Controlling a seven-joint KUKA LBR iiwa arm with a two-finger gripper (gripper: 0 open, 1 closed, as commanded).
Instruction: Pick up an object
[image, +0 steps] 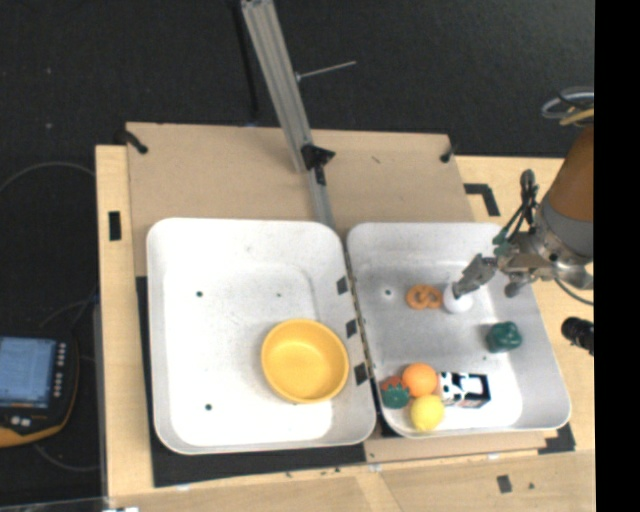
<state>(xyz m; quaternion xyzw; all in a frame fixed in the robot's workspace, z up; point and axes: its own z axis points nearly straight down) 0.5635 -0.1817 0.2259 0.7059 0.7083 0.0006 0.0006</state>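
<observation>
Jaws on the gripper (462, 292) hang over a small white thing (457, 303) near the middle of the right bin (390, 250), I cannot tell if open or shut, and should drop straight down, missing the orange ring (424, 297) just beside it.

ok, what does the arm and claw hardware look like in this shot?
The arm is grey with an orange-brown section above the wrist. Thin dark cables run down beside it. The claw is pale grey metal, with a slim finger reaching left over the right bin.
</observation>
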